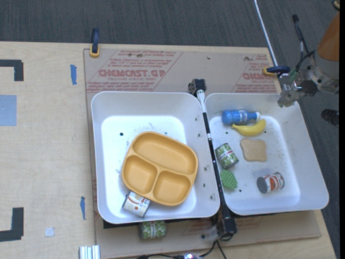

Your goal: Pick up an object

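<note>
Your left white bin (105,144) holds a yellow 3-compartment plastic tray (160,169) and a small can (136,204). The right white bin (302,161) holds a blue bottle (240,116), banana (249,127) and toast (253,149). The gripper (288,93) hovers above its far-right corner.

Dark grey carpet-like floor (161,9) surrounds a pale wooden bench (43,161) topped with a printed board (140,72).
</note>
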Controlling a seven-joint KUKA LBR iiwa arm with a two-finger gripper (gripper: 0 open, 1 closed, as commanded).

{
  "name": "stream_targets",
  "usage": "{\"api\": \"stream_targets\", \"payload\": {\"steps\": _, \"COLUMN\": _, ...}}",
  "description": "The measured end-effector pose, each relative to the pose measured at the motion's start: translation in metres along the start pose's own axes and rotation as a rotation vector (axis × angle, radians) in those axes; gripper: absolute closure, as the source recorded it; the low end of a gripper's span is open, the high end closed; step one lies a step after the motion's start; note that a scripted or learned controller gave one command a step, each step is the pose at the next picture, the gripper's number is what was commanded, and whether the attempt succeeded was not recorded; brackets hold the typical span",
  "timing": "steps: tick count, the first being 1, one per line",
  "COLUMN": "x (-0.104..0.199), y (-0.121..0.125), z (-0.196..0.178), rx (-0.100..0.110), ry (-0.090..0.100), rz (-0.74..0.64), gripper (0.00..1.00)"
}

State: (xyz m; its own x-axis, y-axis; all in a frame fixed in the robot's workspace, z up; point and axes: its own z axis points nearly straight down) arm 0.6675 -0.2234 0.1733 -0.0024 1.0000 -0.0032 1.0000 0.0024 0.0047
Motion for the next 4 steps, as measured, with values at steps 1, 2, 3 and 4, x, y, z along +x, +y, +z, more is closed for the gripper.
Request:
{"api": "stream_targets", "payload": {"steps": 1, "x": 0.0, "y": -0.012, "z": -0.002, "rx": 0.005, "ry": 0.002, "rz": 0.001, "gripper": 1.0}}
{"api": "stream_targets", "payload": {"steps": 2, "x": 0.0, "y": -0.012, "z": -0.001, "rx": 0.005, "ry": 0.003, "rz": 0.001, "gripper": 0.0}}
{"api": "stream_targets", "payload": {"steps": 3, "x": 0.04, "y": 0.0, "z": 0.069, "rx": -0.006, "ry": -0.001, "rz": 0.002, "gripper": 0.0}}
{"api": "stream_targets", "payload": {"steps": 4, "x": 0.065, "y": -0.001, "z": 0.076, "rx": -0.014, "ry": 0.0, "rz": 0.002, "gripper": 0.0}}
